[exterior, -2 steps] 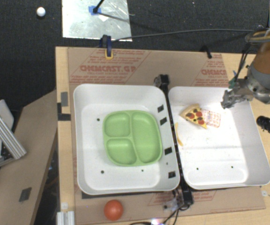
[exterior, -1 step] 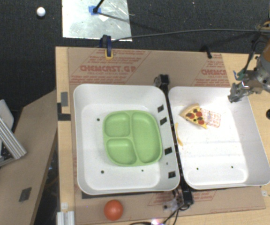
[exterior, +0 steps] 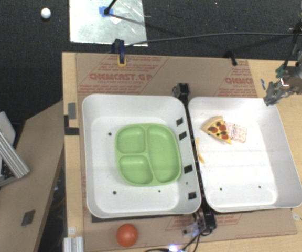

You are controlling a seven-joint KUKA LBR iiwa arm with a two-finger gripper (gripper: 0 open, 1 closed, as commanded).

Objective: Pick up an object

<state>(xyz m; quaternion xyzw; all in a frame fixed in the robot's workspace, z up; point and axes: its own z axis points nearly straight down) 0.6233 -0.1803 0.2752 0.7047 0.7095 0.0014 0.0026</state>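
Left of your grey pincer [exterior: 274, 94], you see 2 white bins [exterior: 140, 108], a green tray [exterior: 148, 154], a yellow pizza slice [exterior: 217, 129] with red dots, and an orange-red ball [exterior: 127, 234].

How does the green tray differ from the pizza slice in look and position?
The green tray is one plain colour, while the pizza slice is yellow-orange with red spots. The green tray is clearly larger and has three compartments; the pizza slice is a small flat wedge. The green tray lies in the left bin; the pizza slice lies in the right bin, on a small printed card. Both lie apart from the gripper.
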